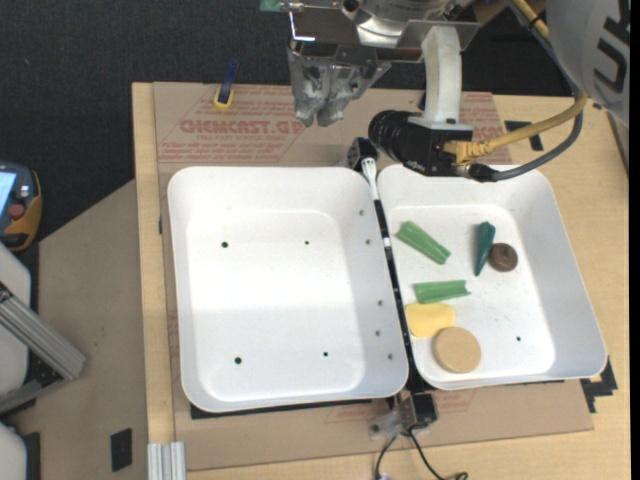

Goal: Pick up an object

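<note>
Round tan disc (457, 349) touching pale yellow piece (429, 319), right bin (560, 308)

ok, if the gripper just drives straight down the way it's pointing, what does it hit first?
Probably bare cardboard base behind the left bin, not the bin or any object. The gripper hangs over that strip, though depth is uncertain.

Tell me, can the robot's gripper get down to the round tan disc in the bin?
Probably yes. The tan disc lies flat near the right bin's front edge with nothing on top, only a yellow piece touching it. The gripper hangs behind the bins.
</note>
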Robot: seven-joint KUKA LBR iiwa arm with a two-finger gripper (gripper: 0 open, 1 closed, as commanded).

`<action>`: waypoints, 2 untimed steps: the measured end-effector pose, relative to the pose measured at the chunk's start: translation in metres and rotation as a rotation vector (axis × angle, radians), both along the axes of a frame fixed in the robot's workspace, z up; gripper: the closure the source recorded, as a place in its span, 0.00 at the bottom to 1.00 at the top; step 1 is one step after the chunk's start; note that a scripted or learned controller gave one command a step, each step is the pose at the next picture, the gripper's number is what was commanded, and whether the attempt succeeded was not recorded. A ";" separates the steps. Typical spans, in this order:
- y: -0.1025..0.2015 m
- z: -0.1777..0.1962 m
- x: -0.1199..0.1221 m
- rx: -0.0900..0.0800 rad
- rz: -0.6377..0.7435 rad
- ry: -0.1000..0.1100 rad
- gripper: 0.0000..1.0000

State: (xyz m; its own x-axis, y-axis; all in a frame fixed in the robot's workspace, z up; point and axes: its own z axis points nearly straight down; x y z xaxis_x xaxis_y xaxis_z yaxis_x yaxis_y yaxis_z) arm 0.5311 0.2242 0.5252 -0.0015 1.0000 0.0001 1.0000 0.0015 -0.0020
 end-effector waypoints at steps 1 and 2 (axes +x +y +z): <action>0.001 0.010 0.002 0.000 0.002 -0.003 1.00; -0.008 -0.191 -0.021 -0.008 -0.003 0.017 1.00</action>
State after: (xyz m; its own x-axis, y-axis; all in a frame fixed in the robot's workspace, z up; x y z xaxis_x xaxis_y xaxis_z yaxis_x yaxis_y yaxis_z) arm 0.5102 0.2166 0.3346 0.0011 1.0000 -0.0078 0.9998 -0.0013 -0.0187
